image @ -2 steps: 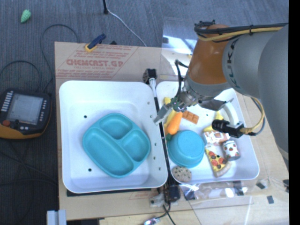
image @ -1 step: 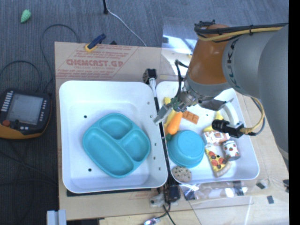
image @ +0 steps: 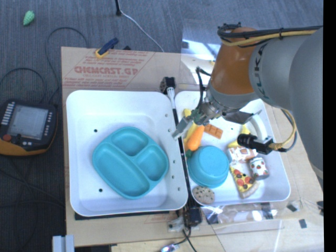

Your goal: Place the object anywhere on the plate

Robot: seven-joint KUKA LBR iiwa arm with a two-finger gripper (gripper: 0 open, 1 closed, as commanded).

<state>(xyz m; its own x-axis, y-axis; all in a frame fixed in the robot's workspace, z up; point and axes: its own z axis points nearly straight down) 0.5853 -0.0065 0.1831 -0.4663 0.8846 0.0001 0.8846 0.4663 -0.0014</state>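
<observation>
While the arm (image: 262,62) hangs in from the right over the bench, its gripper (image: 193,124) sits low in the right bin (image: 281,193), right up near the divider between the two bins. The fingers look spread apart, one silvery finger (image: 181,127) poking out toward the left bin, and the carrot (image: 195,136) lies right under them with its orange body touching or nearly touching the tips, though I honestly can't say it's pinched between them. There's something yellow (image: 187,113) just above the carrot, half hidden by the gripper. Just below the carrot is a blue bowl (image: 209,166), and an orange block (image: 213,131) sits just to the carrot's right. Further right in the same bin there's a pizza slice toy (image: 243,180), a small can-like thing (image: 258,167) and a cookie (image: 203,194) down by the front edge. The plate (image: 130,163), a teal one with three compartments, lies in the left bin (image: 84,109) with nothing on it, well apart from the carrot. Off the bench on the left, a pendant controller (image: 25,126) rests on the carpet, and a little green thing (image: 28,18) is lying up in the far corner of the floor.
</observation>
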